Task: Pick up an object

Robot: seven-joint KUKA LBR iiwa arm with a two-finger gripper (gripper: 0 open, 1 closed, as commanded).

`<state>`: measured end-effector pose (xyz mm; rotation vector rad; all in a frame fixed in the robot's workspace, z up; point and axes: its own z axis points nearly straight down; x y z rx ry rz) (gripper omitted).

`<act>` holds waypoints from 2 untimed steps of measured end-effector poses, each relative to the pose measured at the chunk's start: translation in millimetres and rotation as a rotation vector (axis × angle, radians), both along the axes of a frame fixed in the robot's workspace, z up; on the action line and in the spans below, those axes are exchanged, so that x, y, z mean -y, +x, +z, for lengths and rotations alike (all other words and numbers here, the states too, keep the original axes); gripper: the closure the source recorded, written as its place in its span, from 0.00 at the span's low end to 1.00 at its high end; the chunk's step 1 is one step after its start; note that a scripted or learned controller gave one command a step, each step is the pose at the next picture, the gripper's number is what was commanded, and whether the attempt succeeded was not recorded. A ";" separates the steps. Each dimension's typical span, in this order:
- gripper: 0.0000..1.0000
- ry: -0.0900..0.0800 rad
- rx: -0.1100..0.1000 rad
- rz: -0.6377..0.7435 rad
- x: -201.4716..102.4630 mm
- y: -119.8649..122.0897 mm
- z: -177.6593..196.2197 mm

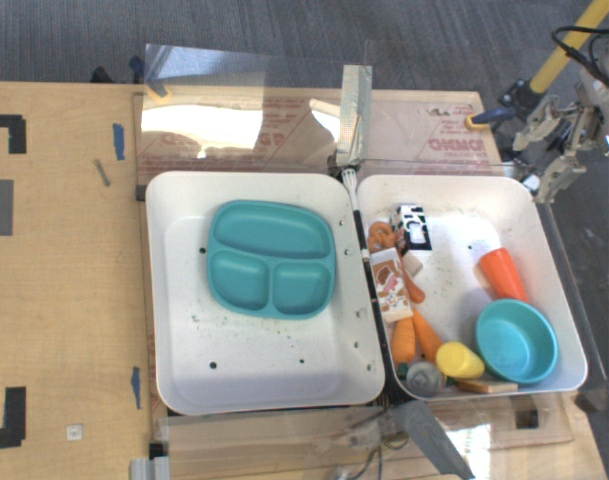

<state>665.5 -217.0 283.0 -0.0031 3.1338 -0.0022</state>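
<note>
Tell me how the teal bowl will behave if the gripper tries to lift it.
The bowl looks like thin rigid plastic, so probably light and stiff. Its smooth rounded wall may slip between fingers; the rim seems the safer hold. It touches the orange cup and yellow toy, so lifting may nudge them.

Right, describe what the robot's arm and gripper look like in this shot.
At the view's upper right, the gripper is a pale grey metal assembly of thin struts and brackets. Dark cables loop beside it, a yellow bar slants above it, and a small blue and yellow piece sits to its left. Finer markings are too small to tell.
</note>
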 end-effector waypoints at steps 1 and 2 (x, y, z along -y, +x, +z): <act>0.00 0.004 -0.011 0.110 -2.8 -34.4 -188.1; 0.00 0.000 0.001 -0.010 -13.9 -66.4 -195.0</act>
